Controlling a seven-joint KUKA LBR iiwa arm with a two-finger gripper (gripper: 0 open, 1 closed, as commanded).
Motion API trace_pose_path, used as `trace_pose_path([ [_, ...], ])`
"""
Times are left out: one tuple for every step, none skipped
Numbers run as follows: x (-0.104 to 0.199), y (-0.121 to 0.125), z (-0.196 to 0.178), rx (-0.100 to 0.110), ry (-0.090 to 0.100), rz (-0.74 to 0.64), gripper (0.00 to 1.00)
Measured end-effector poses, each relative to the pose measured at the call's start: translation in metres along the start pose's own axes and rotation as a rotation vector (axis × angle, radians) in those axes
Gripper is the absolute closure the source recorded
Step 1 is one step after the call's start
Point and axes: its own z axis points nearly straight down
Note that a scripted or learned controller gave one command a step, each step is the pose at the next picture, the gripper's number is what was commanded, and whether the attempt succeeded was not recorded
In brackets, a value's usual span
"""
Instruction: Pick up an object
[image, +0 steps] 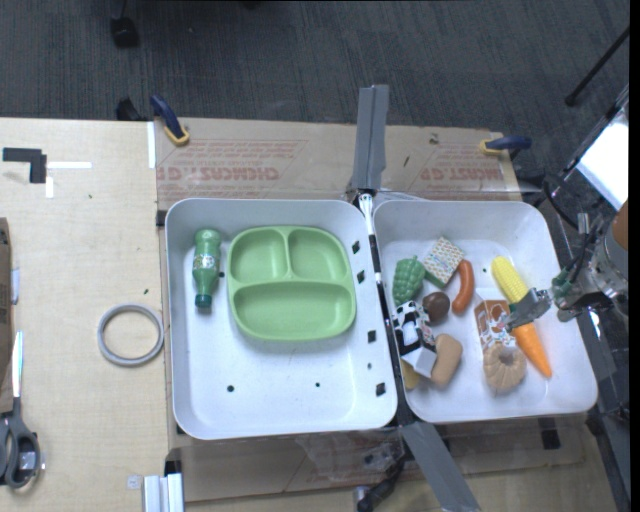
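The grey arm with its orange band (612, 262) is cut off by the right edge; silver scissors (17, 440) by the left

A roll of tape (131, 334) lies flat on the wooden bench (80, 250), left of the bins; scissors (18, 445) rest at the bench's near left edge; two blue-and-yellow clamps (170, 119) (505, 146) grip the brown cardboard (260, 160) behind the bins.

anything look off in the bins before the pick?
Nothing spilled or damaged. The right bin is crowded: toy foods lie jumbled and touching, with the cow-print item against the divider. In the left bin, the green bottle lies on its side beside the green tray.
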Motion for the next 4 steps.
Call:
trace_pose_path([
  [-0.029, 0.069, 0.1, 0.001, 0.0, 0.204, 0.0],
  [-0.002, 0.108, 0.137, 0.001, 0.0, 0.494, 0.0],
  [0.016, 0.074, 0.136, 0.001, 0.0, 0.205, 0.0],
  [-0.013, 0.0, 0.136, -0.001, 0.0, -0.019, 0.0],
])
